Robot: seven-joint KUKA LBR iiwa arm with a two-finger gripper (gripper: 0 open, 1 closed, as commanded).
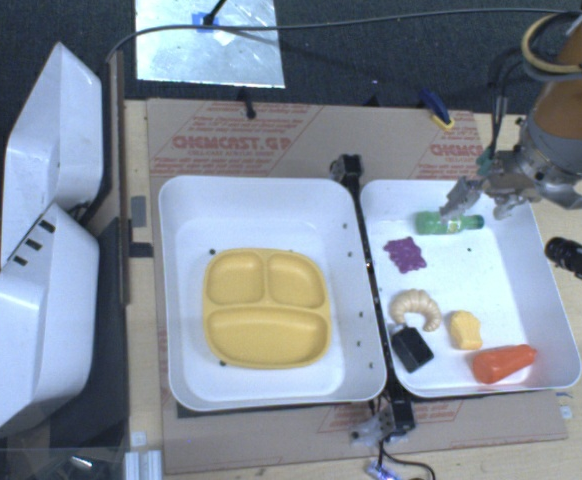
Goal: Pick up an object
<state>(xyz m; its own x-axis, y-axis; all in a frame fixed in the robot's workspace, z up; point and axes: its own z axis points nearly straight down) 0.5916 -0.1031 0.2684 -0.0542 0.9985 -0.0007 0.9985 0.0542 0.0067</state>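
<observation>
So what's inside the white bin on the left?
The left bin holds one yellow divided plate, with nothing visible in its three sections. Whatever lies beneath the plate is covered.

The grey arm's two-finger gripper (483, 200) hangs over the right shallow white bin (546, 298), just above a small green bottle (448, 223). Below lie a purple grape cluster (405, 254), beige croissant (416, 308), yellow block (464, 329), black block (411, 348) and orange carrot (503, 363). The left white bin (186, 268) holds a yellow divided plastic tray (267, 307).

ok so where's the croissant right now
The croissant lies in the right bin, near its left wall, below the purple grapes and just above the black block.
</observation>
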